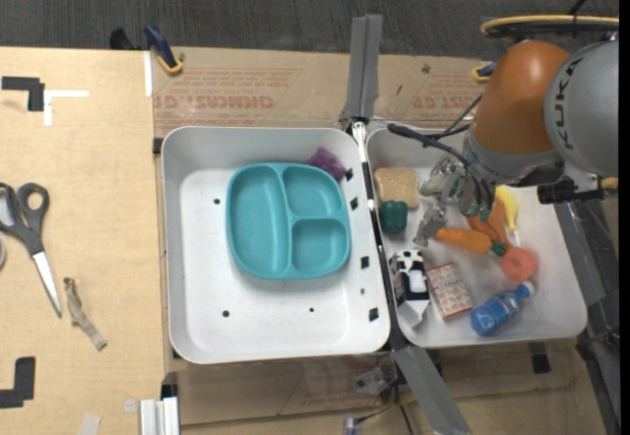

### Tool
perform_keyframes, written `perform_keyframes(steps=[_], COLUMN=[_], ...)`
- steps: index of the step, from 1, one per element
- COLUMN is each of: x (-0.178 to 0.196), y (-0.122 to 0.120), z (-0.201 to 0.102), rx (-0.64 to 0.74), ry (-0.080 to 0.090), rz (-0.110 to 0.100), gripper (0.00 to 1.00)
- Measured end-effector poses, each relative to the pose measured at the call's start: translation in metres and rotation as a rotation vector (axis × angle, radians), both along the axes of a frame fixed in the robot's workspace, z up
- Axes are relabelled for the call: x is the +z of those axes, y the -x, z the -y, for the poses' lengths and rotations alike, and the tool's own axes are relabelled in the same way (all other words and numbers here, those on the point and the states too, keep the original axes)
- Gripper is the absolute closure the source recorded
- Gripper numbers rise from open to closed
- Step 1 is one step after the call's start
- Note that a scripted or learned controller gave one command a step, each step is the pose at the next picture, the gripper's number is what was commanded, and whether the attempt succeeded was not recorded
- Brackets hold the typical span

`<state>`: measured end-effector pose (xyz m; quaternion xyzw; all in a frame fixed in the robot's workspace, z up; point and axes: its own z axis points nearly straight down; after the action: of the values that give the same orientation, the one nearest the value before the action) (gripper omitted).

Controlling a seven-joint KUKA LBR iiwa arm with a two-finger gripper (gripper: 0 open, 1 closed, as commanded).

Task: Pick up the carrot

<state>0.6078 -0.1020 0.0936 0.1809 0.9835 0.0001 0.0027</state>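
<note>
The carrot (465,240) is seen in the right bin (566,320), lying nearly flat with its thin end toward 9 o'clock and its green stalk end toward 3 o'clock. The gripper (440,204) is poised just at the carrot's 11 o'clock, over its thin end; whether it is open or closed cannot be told from this view, and nothing is seen held in it.

Around the carrot the bin is crowded. A round pink-orange toy (519,265) lies just beside the stalk end at 4 o'clock, a yellow piece (508,206) at 1 o'clock, a blue bottle (500,310) at 5 o'clock, and a patterned box (450,289) at 6 o'clock. A green cup (394,217) and a tan block (396,186) sit toward 9 and 10 o'clock. The left bin (187,305) carries a teal tray (289,220).

The carrot is judged to be a light, stiff plastic toy, smooth and tapered, so a grip near the tip would likely slide off. The thicker middle is judged the better hold, with the grip laid across the carrot's length. Neighbours at the stalk end could be caught as well.
</note>
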Motion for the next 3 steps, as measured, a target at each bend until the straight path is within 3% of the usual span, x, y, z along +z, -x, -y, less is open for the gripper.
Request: perform_keyframes(steps=[1, 2, 3], x=[0.010, 0.010, -0.001], y=[-0.001, -0.001, 0.056], z=[-0.001, -0.001, -0.007], rx=[0.004, 0.004, 0.073], ry=[0.002, 0.002, 0.002], rz=[0.004, 0.004, -0.002], gripper=[1.00, 0.00, 0.00])
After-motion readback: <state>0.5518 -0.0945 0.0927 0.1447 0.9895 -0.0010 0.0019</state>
